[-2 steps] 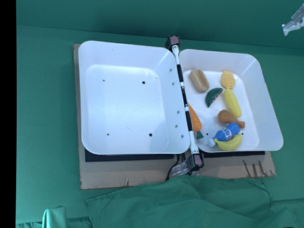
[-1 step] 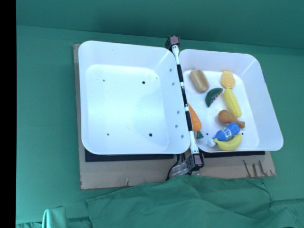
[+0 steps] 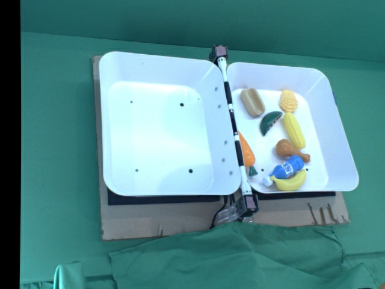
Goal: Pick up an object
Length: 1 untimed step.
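**Right bin: seven toy foods**

We count two white bins, left bin [image 3: 159,131] and right bin [image 3: 337,161], split by a black-and-white rod [image 3: 231,122]. Taking the right bin as a clock face: potato [image 3: 253,102] at 11, corn [image 3: 289,100] at 12, green wedge [image 3: 270,122] at centre, yellow cob [image 3: 294,130] at 3, drumstick [image 3: 290,149] at 4, blue bottle [image 3: 286,169] and banana [image 3: 289,182] at 6, touching, carrot [image 3: 245,150] at 8, against the rod. Of the gripper's state we cannot tell.
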{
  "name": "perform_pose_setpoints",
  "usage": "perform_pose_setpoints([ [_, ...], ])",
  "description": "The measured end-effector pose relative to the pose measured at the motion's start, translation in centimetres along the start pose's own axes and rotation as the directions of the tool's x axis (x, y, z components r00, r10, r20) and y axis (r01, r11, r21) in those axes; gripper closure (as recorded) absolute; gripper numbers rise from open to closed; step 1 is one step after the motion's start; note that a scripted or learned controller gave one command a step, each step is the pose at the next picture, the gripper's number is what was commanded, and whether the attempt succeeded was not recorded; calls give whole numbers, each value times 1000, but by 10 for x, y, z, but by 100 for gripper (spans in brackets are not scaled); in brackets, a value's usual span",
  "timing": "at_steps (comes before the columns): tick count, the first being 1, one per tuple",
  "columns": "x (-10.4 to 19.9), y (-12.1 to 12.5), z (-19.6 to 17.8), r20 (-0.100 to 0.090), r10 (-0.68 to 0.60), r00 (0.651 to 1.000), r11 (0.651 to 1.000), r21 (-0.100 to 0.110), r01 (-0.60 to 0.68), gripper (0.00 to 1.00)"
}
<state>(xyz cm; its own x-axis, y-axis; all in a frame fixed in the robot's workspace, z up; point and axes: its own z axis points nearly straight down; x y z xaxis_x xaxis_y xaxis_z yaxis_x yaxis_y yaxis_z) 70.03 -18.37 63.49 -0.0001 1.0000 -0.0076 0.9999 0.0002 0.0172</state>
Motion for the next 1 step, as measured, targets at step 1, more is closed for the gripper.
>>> perform_pose_setpoints([
  [1, -2, -2, 11, -4, 4, 1000, 1000, 14, -4, 0],
])
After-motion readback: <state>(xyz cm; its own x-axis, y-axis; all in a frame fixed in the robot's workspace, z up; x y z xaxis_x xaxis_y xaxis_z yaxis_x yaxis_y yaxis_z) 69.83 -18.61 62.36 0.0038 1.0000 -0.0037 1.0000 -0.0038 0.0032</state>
